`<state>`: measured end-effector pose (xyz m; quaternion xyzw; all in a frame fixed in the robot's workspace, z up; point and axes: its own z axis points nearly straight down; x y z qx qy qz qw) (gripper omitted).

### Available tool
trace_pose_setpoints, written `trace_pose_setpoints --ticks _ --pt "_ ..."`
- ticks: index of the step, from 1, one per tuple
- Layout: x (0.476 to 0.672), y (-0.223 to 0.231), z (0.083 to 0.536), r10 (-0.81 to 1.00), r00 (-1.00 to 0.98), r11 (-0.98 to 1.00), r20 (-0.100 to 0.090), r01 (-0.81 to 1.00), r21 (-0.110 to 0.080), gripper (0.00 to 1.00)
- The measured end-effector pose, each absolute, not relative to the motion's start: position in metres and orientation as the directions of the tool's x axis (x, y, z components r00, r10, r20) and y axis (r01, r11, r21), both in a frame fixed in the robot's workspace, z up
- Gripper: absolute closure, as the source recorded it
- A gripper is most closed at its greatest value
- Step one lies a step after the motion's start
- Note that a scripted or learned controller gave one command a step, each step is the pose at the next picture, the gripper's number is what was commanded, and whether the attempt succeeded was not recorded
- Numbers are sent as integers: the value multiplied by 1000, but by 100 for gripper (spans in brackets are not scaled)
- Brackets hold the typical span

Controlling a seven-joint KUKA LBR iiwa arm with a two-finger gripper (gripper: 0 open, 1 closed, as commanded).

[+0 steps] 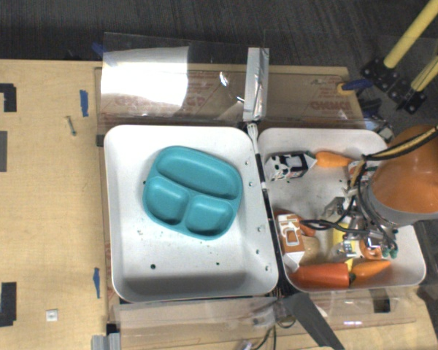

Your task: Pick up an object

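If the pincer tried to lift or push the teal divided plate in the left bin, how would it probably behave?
The teal three-compartment plastic plate looks moulded and rigid, so it should probably keep its shape. It seems shallow and thin, likely light for its size. Lying flat on the left white bin's smooth floor, with a rounded glossy rim, it may slide rather than tip when pushed.

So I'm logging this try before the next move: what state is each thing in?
Teal tray: upright, lying in the left bin, compartments bare.
Carrot: lying at the far side of the right bin.
Red-orange pieces: lying at the right bin's near wall.
Gripper: low in the right bin over the clutter; fingers hidden.
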<state>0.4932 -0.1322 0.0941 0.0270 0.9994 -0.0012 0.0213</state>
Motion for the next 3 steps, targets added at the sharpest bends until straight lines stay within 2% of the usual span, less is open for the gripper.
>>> trace_pose_setpoints --ticks 1,2,3 --pt "494 -121 94 45 -998 999 -41 46 -6 0" --pt "587 -124 123 -133 -991 991 -11 -133 -2 0" --pt "502 -137 90 59 -998 998 -16 59 0 0"
